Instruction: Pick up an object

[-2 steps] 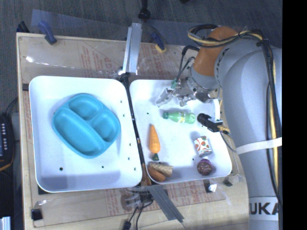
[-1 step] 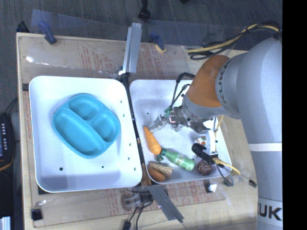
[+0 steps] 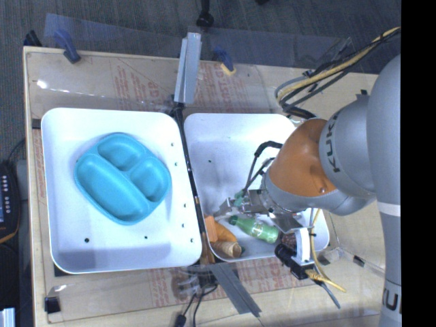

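My gripper (image 3: 253, 206) reaches down into the near part of the right bin (image 3: 218, 148), under the orange wrist band. Its tip sits just above a green bottle (image 3: 255, 229) that lies on its side on the bin floor. An orange and tan object (image 3: 221, 236) lies at the bin's near-left corner, left of the bottle. The arm's bulk hides the bin's right side. No object can be seen between the fingers.
The left bin (image 3: 61, 237) holds a blue divided tray (image 3: 122, 176) near its middle. A grey bar (image 3: 187, 67) stands at the far edge between the two bins. Cables run across the bench at the far right.
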You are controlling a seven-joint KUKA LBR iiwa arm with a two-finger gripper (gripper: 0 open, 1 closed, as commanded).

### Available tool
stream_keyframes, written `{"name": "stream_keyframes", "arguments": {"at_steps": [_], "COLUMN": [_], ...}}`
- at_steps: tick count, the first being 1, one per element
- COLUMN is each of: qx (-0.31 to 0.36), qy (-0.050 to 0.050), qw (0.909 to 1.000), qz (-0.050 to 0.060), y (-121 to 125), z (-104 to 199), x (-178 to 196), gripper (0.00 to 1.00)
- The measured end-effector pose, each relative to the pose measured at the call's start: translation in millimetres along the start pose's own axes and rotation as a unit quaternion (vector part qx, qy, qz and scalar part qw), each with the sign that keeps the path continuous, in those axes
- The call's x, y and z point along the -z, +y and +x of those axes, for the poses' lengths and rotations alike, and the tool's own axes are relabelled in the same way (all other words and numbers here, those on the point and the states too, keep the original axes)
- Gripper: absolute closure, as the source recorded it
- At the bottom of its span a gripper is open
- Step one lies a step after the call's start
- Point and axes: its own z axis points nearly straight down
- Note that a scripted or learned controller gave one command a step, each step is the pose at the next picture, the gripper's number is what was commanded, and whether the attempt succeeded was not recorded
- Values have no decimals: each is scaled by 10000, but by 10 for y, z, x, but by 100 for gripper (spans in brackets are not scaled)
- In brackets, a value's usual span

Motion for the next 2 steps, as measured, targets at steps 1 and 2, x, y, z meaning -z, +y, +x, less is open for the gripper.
{"name": "stream_keyframes", "arguments": {"at_steps": [1,2], "qx": [26,29], "qy": [17,44], "qw": [10000,9999], "qz": [37,96], "y": [-12,-31], "z": [8,720], "x": [81,952], "gripper": [100,100]}}
